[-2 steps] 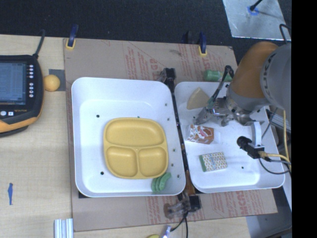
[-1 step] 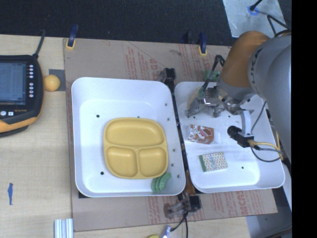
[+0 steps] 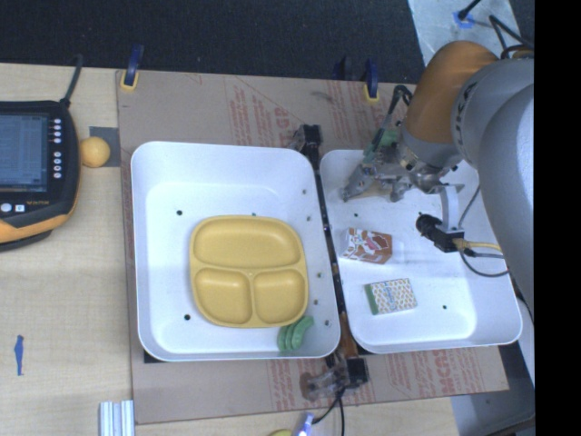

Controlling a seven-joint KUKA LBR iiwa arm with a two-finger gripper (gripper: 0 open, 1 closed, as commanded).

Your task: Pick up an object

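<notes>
In the camera view, the tool (image 3: 374,182) hung low at the far end of the right bin (image 3: 495,334); whether it was clenched or released I cannot tell. A red-and-white packet (image 3: 368,244) and a green-patterned packet (image 3: 390,295) lay nearer, apart from it, likely candidates. The left bin (image 3: 150,243) held a yellow divided tray (image 3: 247,269) and a green item (image 3: 294,335).

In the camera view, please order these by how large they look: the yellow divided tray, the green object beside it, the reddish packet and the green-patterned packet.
1. yellow divided tray
2-3. reddish packet and green-patterned packet: they look about equal, so I do not rank them.
4. green object, a little smaller.
</notes>
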